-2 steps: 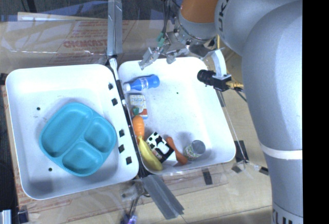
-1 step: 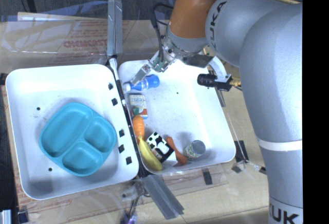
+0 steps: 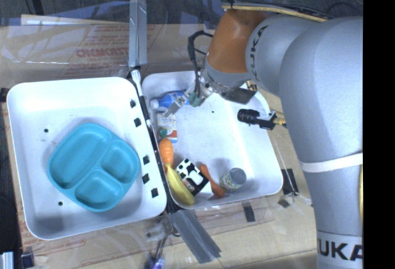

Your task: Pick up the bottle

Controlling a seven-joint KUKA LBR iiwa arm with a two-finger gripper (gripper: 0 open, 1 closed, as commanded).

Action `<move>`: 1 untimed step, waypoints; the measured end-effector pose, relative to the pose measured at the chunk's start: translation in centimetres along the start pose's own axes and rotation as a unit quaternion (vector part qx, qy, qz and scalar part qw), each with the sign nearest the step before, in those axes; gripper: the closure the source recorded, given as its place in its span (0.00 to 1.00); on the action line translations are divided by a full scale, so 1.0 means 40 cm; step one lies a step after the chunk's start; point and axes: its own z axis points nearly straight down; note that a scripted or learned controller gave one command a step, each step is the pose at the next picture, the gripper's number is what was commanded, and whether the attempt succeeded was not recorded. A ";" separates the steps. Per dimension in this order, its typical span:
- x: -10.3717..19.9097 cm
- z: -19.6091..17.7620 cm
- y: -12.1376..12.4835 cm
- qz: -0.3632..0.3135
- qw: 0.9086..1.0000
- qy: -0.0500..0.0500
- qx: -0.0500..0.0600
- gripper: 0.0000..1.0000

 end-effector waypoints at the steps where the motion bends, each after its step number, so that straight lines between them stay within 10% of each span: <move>1: 0.079 -0.201 0.091 0.080 0.997 0.007 0.007 0.00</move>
